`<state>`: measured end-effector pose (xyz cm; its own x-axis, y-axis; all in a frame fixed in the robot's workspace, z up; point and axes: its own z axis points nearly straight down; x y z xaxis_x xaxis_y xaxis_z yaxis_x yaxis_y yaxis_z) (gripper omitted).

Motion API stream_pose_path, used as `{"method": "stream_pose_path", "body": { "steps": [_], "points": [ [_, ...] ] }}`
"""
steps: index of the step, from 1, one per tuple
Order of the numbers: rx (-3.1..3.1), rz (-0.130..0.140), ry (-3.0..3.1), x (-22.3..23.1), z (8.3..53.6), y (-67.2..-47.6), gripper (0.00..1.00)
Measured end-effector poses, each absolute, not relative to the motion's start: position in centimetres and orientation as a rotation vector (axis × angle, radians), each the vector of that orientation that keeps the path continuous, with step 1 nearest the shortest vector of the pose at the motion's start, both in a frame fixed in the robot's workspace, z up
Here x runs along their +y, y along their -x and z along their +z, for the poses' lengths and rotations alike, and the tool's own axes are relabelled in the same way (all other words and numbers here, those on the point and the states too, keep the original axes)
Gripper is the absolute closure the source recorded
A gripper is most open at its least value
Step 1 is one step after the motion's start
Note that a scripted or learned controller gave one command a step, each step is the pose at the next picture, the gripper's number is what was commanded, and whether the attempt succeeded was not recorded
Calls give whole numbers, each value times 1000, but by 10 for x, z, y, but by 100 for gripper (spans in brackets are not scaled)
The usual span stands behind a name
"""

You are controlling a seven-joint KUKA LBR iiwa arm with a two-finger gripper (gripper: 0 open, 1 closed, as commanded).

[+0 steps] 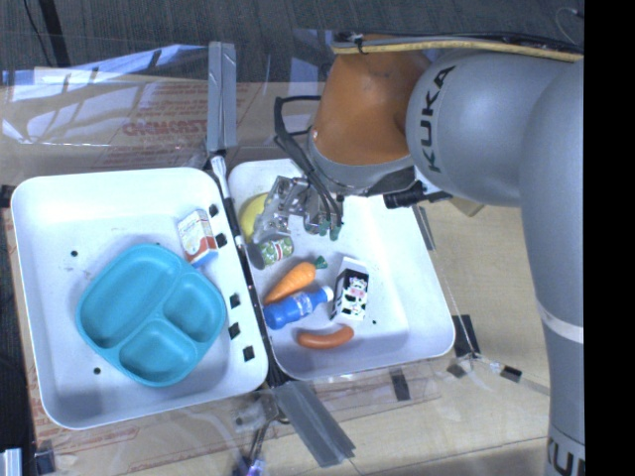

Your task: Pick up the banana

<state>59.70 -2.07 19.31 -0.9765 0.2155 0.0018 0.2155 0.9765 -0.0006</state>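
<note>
The banana (252,209) shows as a yellow patch at the back left of the right bin (397,266), mostly hidden behind the gripper and a can. My gripper (290,214) hangs low over that corner, just right of the banana and above the can. Its metal fingers point down toward the bin floor.
In the right bin lie a green-labelled can (272,250), a carrot (295,279), a blue bottle (296,306), a small milk carton (352,295) and a sausage (323,338). The left bin (60,216) holds a blue divided plate (149,311) and a small carton (196,236).
</note>
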Motion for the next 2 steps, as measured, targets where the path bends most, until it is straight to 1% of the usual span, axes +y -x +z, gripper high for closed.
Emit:
{"method": "stream_pose_path", "body": {
  "steps": [1, 2],
  "points": [
    [-2911, 1, 1187, -72, 192, -612, 100],
    [-3020, 0, 878, -74, 193, -640, 100]
  ]
}}
